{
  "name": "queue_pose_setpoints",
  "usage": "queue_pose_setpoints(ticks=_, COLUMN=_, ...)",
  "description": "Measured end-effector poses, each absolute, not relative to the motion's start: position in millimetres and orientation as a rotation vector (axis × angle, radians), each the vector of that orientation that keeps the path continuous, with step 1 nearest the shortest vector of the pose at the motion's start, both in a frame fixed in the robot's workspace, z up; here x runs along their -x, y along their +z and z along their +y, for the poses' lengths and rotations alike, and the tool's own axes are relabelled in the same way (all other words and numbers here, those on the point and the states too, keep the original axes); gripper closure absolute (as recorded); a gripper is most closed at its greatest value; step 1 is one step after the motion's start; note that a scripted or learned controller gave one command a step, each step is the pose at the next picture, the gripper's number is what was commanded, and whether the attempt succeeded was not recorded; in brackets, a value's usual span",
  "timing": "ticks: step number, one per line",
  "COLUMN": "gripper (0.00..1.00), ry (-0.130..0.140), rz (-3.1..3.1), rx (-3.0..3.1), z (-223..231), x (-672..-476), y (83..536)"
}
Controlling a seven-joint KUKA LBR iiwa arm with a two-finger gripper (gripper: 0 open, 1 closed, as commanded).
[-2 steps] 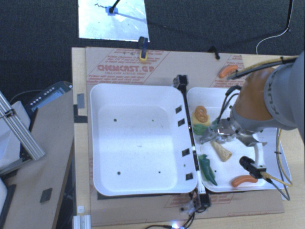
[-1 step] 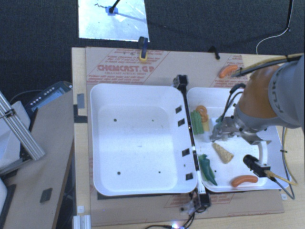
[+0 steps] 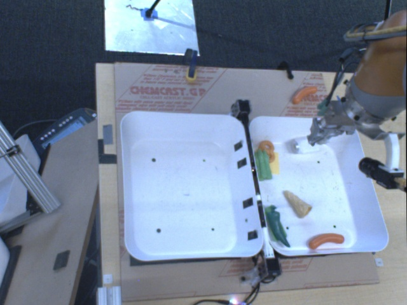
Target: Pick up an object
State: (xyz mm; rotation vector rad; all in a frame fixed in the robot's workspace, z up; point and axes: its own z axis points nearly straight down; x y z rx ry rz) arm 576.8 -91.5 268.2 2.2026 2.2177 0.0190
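Nearest the lens, low in the right bin point(image 3: 375, 234), an orange-red sausage-shaped piece point(image 3: 326, 240) lies close to the front rim, smooth and rounded at both ends. Just left of it a dark green pepper-like piece point(image 3: 276, 224) rests against the divider side wall. Up from these, a tan wedge point(image 3: 297, 203), cone-shaped and matte, sits near mid-bin with bare white floor to its right. Further back along the left wall, a green stick point(image 3: 263, 165), a yellow block point(image 3: 274, 164) and an orange ring-like piece point(image 3: 266, 147) cluster, touching or nearly so. The right half of this bin is open floor. The left bin point(image 3: 184, 183) shows smooth white plastic with a few dark specks and rounded corners; black clips point(image 3: 247, 183) line the seam between the bins. Both sit on a brown board point(image 3: 172, 91) printed in red, reading roughly "CHEMCAST GP". A second orange sausage point(image 3: 304, 94) lies on the board behind the right bin, outside it. The gripper point(image 3: 316, 138) hangs over the back of the right bin, its tip just beside a small pale object point(image 3: 297, 146); whether the fingers are spread or closed cannot be told. Grey arm with an orange band point(image 3: 381, 56) enters from the right.
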Motion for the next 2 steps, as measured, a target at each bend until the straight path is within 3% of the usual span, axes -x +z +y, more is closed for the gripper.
queue_pose_setpoints(ticks=1, gripper=1.0, ry=-0.004, rz=2.233, rx=-2.219, z=-48, x=-536.0, y=180)
queue_pose_setpoints(ticks=2, gripper=1.0, ry=0.007, rz=2.228, rx=-2.209, z=-11, x=-593.4, y=185)
